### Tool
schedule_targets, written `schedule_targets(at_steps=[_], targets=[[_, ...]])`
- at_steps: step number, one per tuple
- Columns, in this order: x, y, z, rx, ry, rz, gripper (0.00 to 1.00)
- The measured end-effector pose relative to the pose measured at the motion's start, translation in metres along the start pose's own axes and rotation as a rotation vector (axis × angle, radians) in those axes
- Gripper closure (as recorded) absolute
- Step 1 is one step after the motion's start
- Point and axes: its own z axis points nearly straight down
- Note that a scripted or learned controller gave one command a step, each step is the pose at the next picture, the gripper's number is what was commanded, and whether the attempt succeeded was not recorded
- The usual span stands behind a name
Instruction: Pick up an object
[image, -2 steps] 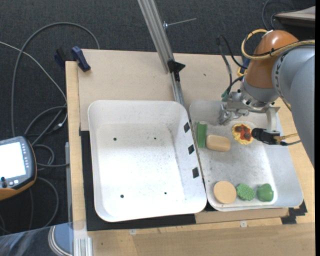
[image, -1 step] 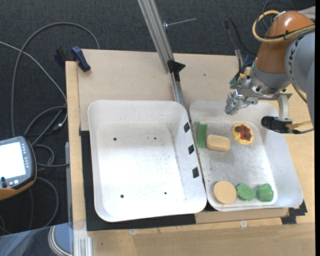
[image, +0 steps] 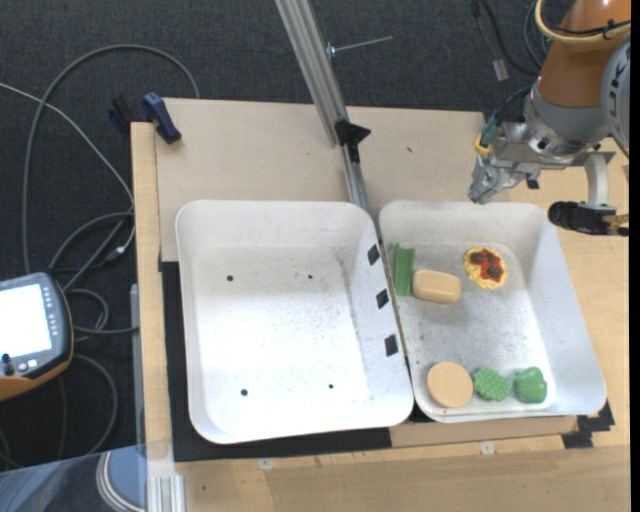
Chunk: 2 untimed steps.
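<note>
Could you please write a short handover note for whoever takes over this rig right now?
Gripper: above the far rim of the right bin, nothing seen between its fingers.
Right bin holds: green strip, tan loaf, small pizza, tan disc, textured green piece, green pepper.
Done: nothing picked yet.
Left: descend onto one object, grasp and lift it.
</note>
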Motion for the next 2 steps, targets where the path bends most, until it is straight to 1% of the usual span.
schedule_targets(at_steps=[1, 2], targets=[[0.000, 0.001, -0.018, 0.004, 0.001, 0.000, 1.00], [0.053, -0.010, -0.023, 0.012, 0.005, -0.005, 1.00]])
